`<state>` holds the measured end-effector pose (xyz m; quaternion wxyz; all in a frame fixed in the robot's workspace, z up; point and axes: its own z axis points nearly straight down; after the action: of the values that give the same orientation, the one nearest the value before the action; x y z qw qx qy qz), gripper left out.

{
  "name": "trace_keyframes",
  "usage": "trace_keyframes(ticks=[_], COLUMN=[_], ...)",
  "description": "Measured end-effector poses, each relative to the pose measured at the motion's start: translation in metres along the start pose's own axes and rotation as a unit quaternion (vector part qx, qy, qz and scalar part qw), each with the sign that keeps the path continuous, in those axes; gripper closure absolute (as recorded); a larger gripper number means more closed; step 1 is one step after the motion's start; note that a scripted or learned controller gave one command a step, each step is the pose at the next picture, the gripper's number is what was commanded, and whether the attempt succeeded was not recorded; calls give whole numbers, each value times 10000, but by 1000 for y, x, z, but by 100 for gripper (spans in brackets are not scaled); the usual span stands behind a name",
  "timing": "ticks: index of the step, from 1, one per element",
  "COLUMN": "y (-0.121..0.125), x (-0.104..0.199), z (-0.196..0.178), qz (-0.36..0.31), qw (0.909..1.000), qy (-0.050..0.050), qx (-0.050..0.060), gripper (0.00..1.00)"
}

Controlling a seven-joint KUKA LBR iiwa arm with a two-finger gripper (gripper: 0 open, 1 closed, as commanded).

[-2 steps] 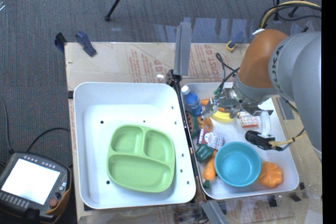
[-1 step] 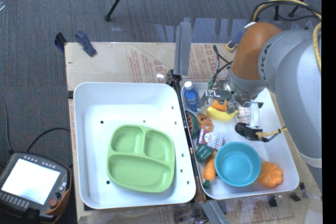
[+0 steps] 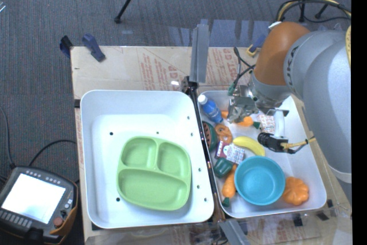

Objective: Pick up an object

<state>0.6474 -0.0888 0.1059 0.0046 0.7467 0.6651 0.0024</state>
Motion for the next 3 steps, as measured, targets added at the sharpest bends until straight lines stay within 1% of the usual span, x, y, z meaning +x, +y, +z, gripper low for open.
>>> trace_keyframes(ticks=[1,2,3], y=[-2,-66,-67], x=[-13,-20,-21], z=[19,-9,-7], qz=[903,1144,1153], qw=[9959,9934,9933], qy=[8,10,7], qx=[67,66,80], gripper=[100,100,0])
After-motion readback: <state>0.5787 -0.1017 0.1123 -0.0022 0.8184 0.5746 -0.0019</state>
